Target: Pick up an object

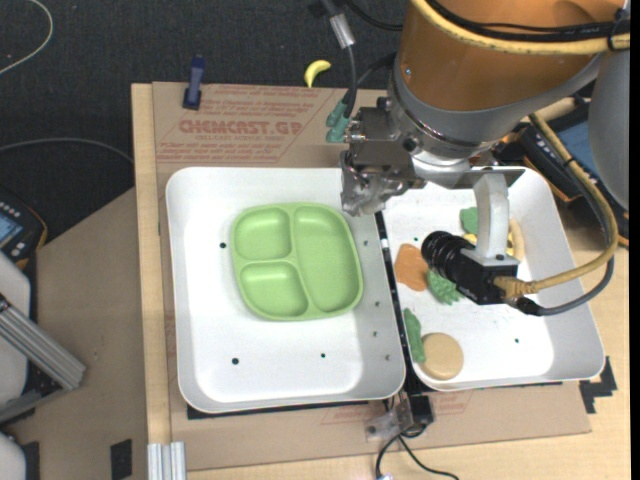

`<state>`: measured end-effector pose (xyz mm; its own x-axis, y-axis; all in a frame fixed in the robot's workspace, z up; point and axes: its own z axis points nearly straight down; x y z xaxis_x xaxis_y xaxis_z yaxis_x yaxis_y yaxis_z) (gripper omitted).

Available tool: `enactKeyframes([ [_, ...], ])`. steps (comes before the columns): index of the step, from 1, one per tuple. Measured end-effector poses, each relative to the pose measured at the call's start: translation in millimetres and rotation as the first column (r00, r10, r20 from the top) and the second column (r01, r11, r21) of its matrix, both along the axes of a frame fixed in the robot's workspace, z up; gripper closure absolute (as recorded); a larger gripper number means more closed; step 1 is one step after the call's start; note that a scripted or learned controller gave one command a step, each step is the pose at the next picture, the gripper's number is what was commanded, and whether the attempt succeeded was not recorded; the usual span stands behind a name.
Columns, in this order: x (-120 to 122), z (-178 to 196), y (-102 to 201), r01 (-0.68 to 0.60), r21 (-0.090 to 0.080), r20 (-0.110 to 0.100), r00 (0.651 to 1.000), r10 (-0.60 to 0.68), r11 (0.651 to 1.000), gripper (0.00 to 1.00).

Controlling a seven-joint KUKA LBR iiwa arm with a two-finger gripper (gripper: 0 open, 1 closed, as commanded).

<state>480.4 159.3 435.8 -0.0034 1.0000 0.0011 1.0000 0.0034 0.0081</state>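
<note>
My gripper (362, 198) hangs over the seam between the two bins, just above the far right corner of a green divided plate (297, 261) that lies in the left bin (200, 348). In the right bin (560, 348) lie an orange piece (409, 266), a green leafy piece (440, 288), a tan round bun (441, 356), a small green piece (411, 324) and another green piece (468, 216). A yellowish item (516, 238) is partly hidden by the arm's white bracket. Nothing shows in the gripper.
The big orange and grey arm (500, 48) covers the far part of the right bin. A black cylinder on a white bracket (465, 260) with a cable hangs over that bin's middle. A cardboard sheet (250, 118) lies under the bins.
</note>
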Motion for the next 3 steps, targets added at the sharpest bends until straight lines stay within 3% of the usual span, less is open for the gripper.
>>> enactKeyframes([
  [2, 1.1, 20.5, 0.9, -0.002, 0.001, 0.006, 1.0, 0.002, 1.0, 1.0],
  [3, -1.8, -31.3, -4.3, 0.006, -0.004, -0.016, 1.0, -0.006, 1.0, 1.0],
])
